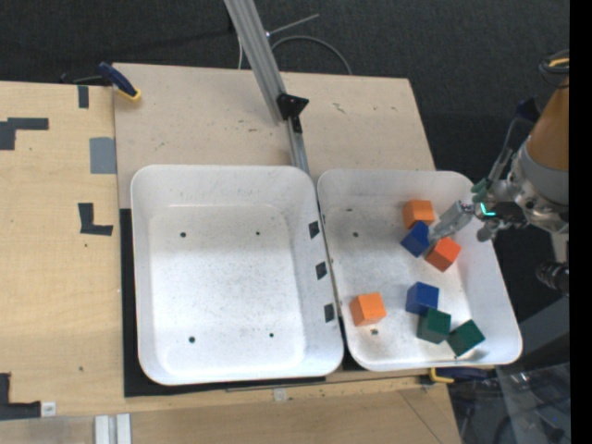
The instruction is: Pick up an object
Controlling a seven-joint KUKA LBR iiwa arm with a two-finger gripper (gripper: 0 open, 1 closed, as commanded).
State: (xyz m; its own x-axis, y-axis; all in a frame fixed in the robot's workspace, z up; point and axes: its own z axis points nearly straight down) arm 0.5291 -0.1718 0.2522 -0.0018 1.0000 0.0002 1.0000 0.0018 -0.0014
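One tool (450, 222) low among blocks, beside an orange block (443, 253).

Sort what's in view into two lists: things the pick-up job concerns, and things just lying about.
For the job:
- end effector
- right bin
- two orange cubes
- red-orange cube
- two blue cubes
- two green cubes

Lying about:
- left bin
- blue-and-yellow clamp
- metal pole
- tape marks

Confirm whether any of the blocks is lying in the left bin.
No: the orange blocks, blue blocks and green blocks all lie in the right bin; the left bin shows bare floor.
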